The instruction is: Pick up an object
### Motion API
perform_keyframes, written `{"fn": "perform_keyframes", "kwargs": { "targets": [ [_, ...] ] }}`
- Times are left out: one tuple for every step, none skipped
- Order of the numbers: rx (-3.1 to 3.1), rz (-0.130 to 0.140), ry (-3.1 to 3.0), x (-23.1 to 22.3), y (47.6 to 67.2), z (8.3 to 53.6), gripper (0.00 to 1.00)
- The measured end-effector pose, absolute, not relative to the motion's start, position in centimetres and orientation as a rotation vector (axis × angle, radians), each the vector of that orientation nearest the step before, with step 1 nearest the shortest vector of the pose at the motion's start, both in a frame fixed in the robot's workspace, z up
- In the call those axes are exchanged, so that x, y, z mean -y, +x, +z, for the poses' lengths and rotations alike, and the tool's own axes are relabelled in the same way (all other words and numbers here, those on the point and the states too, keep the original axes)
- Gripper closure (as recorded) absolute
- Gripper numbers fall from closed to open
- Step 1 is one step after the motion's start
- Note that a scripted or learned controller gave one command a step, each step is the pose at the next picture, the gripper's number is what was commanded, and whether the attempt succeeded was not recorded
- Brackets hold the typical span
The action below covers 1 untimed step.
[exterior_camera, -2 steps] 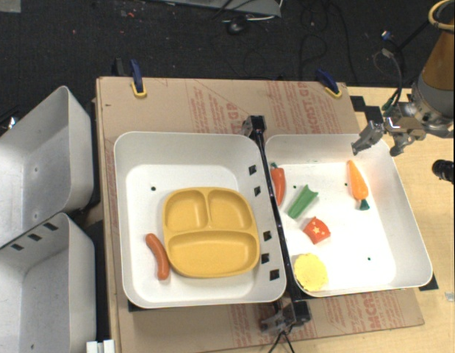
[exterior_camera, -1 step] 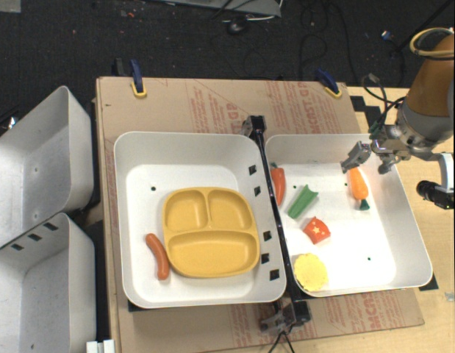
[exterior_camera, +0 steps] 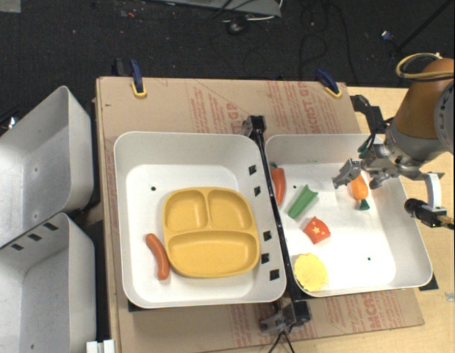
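Observation:
My gripper (exterior_camera: 362, 176) hangs over the back of the right bin (exterior_camera: 403, 252), at its right side. It is open, with its fingers (exterior_camera: 345, 175) spread apart. An orange carrot-like toy (exterior_camera: 358, 190) with a small green tip (exterior_camera: 364, 205) lies on the bin floor just below and between the fingers, which are not closed on it. Further left in the same bin are a green piece (exterior_camera: 302, 201), a red piece (exterior_camera: 317, 230), a yellow round piece (exterior_camera: 311, 271) at the front edge, and a red-orange piece (exterior_camera: 278, 184) against the left wall.
The left bin (exterior_camera: 131, 197) holds a yellow divided plate (exterior_camera: 211, 232) and a brown-orange sausage (exterior_camera: 158, 255) beside it. A black divider (exterior_camera: 271, 212) runs between the bins. The arm's orange band (exterior_camera: 422, 101) stands over the right bin's back right corner.

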<state>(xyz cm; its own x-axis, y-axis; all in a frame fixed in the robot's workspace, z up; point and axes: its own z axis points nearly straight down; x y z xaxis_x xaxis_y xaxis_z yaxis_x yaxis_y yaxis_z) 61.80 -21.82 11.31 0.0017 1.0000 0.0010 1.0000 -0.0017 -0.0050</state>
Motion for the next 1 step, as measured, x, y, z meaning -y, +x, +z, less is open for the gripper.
{"fn": "perform_keyframes", "kwargs": {
  "targets": [
    [2.224,-0.003,-2.225,21.85,62.06,12.76,1.00]
  ]
}}
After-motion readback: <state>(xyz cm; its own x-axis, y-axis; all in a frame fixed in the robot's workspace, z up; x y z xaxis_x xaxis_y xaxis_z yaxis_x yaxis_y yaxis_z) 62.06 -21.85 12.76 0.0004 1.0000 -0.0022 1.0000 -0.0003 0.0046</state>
